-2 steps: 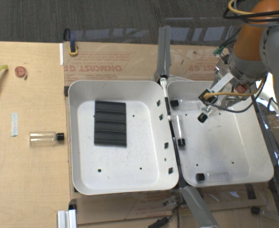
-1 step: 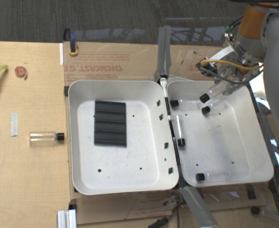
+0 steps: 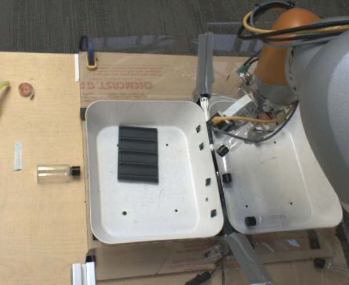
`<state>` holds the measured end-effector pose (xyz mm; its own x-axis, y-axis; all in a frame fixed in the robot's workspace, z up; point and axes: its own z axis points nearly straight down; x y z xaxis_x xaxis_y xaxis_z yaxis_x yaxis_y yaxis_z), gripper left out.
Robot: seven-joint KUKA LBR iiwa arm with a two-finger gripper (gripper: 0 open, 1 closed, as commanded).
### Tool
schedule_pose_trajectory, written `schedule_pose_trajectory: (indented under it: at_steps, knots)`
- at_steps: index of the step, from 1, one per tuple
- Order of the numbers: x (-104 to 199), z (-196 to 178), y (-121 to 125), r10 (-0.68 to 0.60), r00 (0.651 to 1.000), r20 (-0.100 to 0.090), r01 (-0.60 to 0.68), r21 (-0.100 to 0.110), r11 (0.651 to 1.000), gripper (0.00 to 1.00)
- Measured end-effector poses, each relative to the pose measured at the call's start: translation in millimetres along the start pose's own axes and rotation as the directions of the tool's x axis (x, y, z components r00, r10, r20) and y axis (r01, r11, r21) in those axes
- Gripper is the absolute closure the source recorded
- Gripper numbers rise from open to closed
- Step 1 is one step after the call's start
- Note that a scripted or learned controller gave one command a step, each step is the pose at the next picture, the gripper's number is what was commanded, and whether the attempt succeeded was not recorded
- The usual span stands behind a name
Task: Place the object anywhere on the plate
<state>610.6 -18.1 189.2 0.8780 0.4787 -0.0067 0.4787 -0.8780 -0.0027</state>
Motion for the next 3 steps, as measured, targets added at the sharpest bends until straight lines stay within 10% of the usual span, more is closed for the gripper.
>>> schedule_pose_trajectory:
  at_steps: [1, 2, 3]
  knots:
    - [27.0, -1.0, -55.7, -0.174, 0.985, -0.001, 0.174, -0.001, 0.985, 1.00]
    - [79.0, -2.0, -62.0, -0.124, 0.992, -0.001, 0.124, -0.003, 0.992, 1.00]
    - [73.7, 59.6, -124.1, -0.033, 0.999, -0.001, 0.033, -0.001, 0.999, 1.00]
